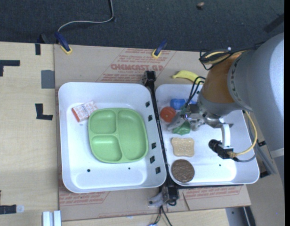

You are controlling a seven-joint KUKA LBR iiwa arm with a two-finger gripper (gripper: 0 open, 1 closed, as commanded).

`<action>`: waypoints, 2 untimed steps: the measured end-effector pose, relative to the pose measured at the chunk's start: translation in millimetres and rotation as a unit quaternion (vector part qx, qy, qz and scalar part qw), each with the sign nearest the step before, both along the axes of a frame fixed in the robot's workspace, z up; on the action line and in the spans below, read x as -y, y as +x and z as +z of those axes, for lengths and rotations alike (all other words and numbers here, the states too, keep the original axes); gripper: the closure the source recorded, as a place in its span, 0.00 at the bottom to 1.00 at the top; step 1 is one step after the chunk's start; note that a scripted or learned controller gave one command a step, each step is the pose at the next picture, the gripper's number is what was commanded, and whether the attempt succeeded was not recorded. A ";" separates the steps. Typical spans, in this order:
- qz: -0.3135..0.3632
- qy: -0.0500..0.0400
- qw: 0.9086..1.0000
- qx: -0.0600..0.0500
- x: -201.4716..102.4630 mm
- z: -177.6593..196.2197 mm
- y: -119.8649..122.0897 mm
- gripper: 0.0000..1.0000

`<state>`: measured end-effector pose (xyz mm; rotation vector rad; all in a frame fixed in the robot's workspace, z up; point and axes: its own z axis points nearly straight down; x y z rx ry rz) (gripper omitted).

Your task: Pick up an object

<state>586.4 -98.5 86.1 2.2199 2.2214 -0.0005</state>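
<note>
In the right bin (239, 173) lie a blue object (177, 103), a red-orange ball (167, 114), a green item (183, 126), a tan toast slice (183, 146) and a brown round cookie (182, 170). A yellow banana (185, 75) rests at the bin's far rim. My gripper (188, 117) reaches down over the green item, just right of the red ball and below the blue object. The grey arm with its orange band (220, 81) covers the bin's right upper part.
The left bin (69, 126) holds a green divided plate (118, 134) and a small red-and-white packet (83, 110). A black divider with clips (155, 126) separates the bins. Cables loop near the wrist (239, 149). Cardboard lies beneath both bins.
</note>
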 end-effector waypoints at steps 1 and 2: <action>0.000 -0.001 1.000 0.001 0.5 10.3 0.8 1.00; 0.001 0.000 1.000 0.000 -55.3 136.1 -8.3 1.00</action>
